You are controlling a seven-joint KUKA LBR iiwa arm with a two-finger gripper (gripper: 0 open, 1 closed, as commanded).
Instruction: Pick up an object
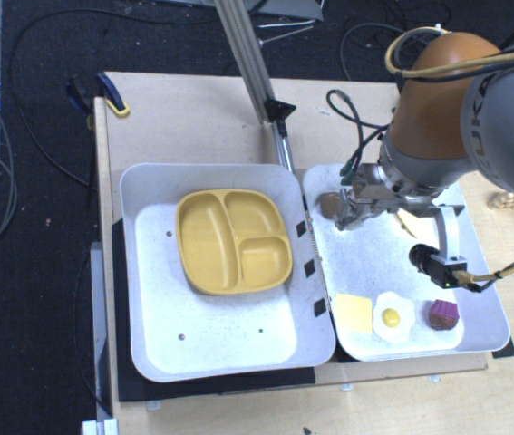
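Bench item, two white bins side by side.

Left bin point(148, 333): holds one yellow divided plate point(235, 241), three compartments, lying flat near the bin's middle.

Right bin point(488, 320): holds the candidates for picking. Along the near edge, in a row: a yellow cheese slice point(353, 313), a fried egg point(392, 318) just beside it, and a purple cupcake-like piece point(443, 314) a little apart to the right. A pale yellow strip point(408, 224) shows partly under the arm, further back.

Arm: grey with orange band, reaching in from the right. The gripper point(345, 208) hangs low over the far left corner of the right bin, close to the wall shared with the left bin. Something brownish point(329, 206) sits at its tip; whether this is an object or part of the tool cannot be told. Jaw opening cannot be told either, and no held object is discernible.

Risks, as judged:
- Gripper is well apart from the row of three items; closing here likely catches nothing.
- Nearness to the bin wall: a descent may strike or pin the rim.
- Cheese and egg are flat and thin; fingers could slide over them.
- Egg and cheese nearly touch; a grasp may nudge both.
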